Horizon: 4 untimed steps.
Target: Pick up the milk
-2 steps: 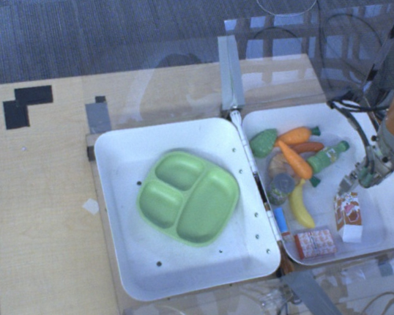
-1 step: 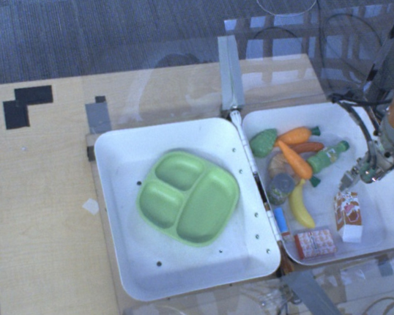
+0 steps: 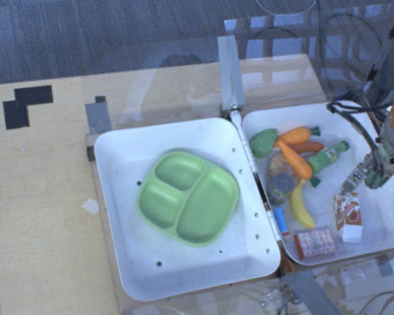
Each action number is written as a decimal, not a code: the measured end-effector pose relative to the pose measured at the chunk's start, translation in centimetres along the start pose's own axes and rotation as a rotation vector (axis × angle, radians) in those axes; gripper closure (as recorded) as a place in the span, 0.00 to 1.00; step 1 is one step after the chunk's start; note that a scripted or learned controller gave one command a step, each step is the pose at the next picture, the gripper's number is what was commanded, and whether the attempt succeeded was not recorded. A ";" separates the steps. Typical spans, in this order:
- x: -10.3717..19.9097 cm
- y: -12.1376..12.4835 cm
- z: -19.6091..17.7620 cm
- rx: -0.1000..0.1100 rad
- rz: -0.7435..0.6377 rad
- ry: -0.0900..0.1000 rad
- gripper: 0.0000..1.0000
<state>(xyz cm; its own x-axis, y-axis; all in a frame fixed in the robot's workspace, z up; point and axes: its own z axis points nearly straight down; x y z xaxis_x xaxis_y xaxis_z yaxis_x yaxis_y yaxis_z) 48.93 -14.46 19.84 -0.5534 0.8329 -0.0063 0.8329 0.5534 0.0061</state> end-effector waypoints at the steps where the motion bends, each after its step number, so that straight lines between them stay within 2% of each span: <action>1: -4.1 -2.8 -5.6 0.001 0.009 -0.001 1.00; 2: -5.1 -3.4 -1.9 0.001 -0.231 0.000 1.00; 3: -5.1 -3.4 0.2 0.000 -0.629 0.000 1.00; 4: -5.1 -3.3 0.2 0.000 -0.809 -0.002 1.00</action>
<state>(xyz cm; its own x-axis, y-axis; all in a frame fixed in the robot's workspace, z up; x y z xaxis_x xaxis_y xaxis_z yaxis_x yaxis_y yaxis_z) 48.97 -20.58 19.61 -0.9847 0.1741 -0.0102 0.1741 0.9847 -0.0009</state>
